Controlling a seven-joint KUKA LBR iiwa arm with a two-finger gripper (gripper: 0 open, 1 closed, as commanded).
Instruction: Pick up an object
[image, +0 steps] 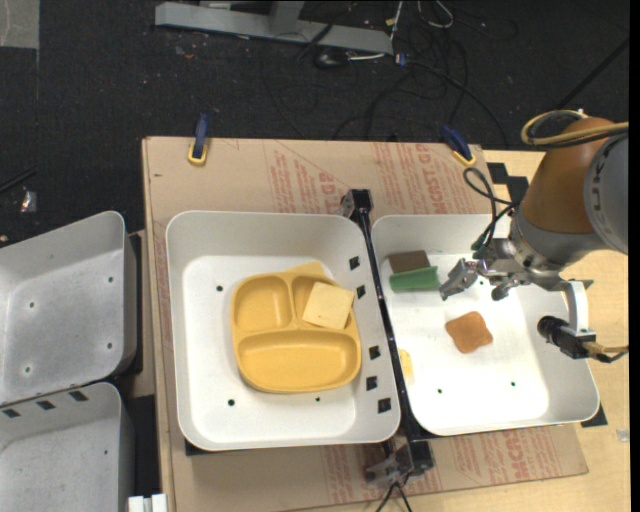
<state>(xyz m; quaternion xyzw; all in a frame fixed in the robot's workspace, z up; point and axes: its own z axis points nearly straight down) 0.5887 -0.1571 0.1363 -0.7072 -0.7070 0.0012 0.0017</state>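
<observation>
In the right bin (520, 400) lie an orange-brown piece (468, 332) near the middle and a green-and-brown block (411, 272) at the back left. My gripper (480, 279) hangs over the bin's back part, just right of the green block and above the orange piece. Its two fingers (456, 280) stand spread, with nothing between them. The left bin (200, 400) bears a yellow divided tray (290, 345) with a pale yellow square piece (327, 305) in its upper right compartment.
A black divider (378, 330) runs between the two bins. A small yellow bit (404, 362) lies at the right bin's left wall. Grey metal lids (60, 310) sit off the bench to the left. Clamps (199, 140) hold the cardboard base at the back.
</observation>
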